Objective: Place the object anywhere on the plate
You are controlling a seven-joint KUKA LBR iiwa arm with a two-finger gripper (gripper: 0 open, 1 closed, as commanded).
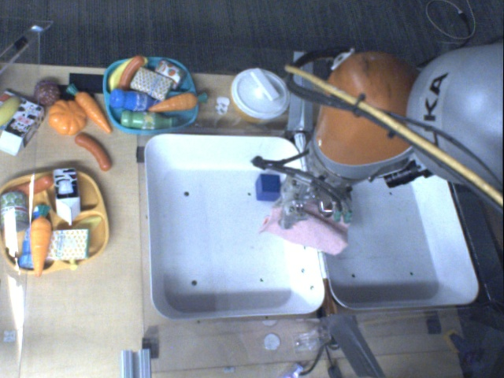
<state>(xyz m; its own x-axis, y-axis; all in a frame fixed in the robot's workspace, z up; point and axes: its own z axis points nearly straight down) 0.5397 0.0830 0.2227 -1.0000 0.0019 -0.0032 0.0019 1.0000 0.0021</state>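
A small blue block (268, 186) lies in the left bin (205, 242), near its right wall. Just right of and below the block, a flat pink piece (313, 233), which looks like the plate, rests across the rim between the two bins. My gripper (299, 208) hangs right over the pink piece's upper edge, a short way right of the blue block, with wires and metal parts around it. The arm's orange band (366, 116) and grey body hide much of the right bin (409, 274).
A teal bowl (150, 93) of toy food and a white lidded tub (260, 93) stand behind the left bin. On the bench to the left are a yellow dish (55, 219) of toys, a toy pumpkin (66, 116), a carrot and a sausage (94, 152).
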